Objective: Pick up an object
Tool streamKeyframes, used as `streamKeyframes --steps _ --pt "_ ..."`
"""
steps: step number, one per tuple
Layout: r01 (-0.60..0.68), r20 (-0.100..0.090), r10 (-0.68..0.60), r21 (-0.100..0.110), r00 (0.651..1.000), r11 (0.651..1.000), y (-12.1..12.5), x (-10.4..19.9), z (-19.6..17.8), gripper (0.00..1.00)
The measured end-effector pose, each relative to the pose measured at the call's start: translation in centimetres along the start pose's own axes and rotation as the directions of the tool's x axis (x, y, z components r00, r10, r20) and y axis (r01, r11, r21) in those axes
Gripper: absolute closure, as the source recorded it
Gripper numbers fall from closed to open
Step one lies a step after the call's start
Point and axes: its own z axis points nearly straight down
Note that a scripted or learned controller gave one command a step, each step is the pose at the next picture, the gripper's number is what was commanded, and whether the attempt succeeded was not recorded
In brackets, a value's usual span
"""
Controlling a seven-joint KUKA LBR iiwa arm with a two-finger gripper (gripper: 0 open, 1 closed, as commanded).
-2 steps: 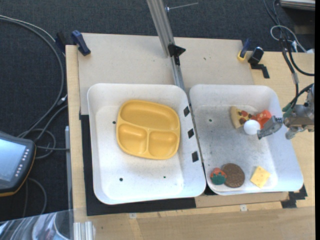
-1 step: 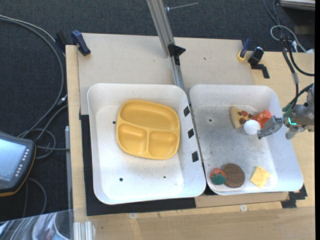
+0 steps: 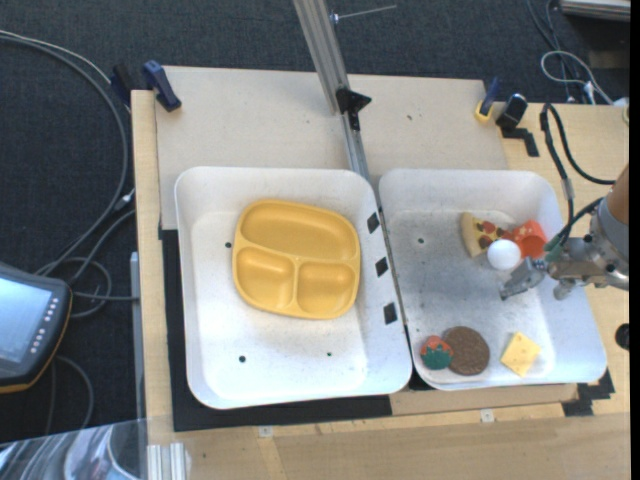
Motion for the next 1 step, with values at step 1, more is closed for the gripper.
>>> streamKeyframes --steps 1 --pt "0.001 0.000 -0.001 -0.001 1.000 1.000 0.00 0.19 4.25 0.00"
